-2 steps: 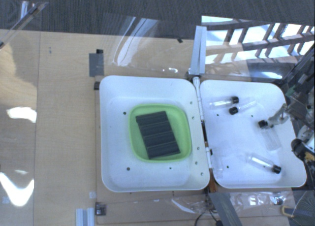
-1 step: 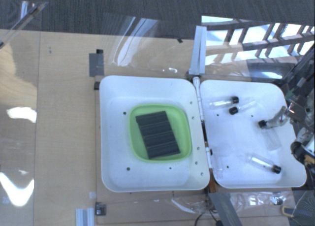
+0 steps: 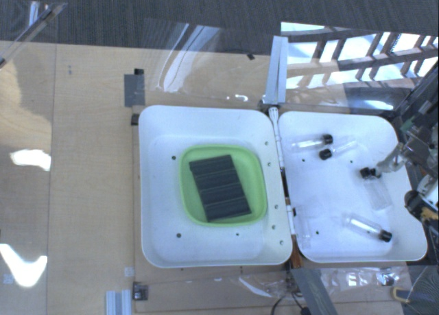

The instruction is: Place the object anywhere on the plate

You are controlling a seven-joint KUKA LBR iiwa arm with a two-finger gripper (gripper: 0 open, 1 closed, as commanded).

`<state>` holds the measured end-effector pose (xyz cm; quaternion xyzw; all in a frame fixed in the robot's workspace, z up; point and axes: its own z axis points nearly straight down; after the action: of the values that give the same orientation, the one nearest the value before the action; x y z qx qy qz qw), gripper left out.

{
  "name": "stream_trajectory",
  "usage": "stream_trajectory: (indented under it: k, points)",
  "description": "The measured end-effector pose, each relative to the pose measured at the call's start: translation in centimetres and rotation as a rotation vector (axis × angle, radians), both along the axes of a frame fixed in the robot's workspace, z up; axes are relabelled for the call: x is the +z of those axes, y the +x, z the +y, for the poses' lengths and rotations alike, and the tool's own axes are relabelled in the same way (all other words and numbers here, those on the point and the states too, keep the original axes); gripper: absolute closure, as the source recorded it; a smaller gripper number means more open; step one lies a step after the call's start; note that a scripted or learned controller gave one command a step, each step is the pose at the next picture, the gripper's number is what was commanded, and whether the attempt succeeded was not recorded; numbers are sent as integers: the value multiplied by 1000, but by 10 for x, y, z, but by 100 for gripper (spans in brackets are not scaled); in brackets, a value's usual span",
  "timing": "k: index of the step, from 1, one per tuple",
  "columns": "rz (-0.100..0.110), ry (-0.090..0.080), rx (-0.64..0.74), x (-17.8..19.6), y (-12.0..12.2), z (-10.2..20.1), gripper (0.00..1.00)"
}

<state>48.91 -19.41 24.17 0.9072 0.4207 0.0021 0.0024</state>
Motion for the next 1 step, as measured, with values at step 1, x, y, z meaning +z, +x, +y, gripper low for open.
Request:
stream_trajectory:
  k: [1]
  points:
    - [2, 1, -25, 4, -1, -4, 0]
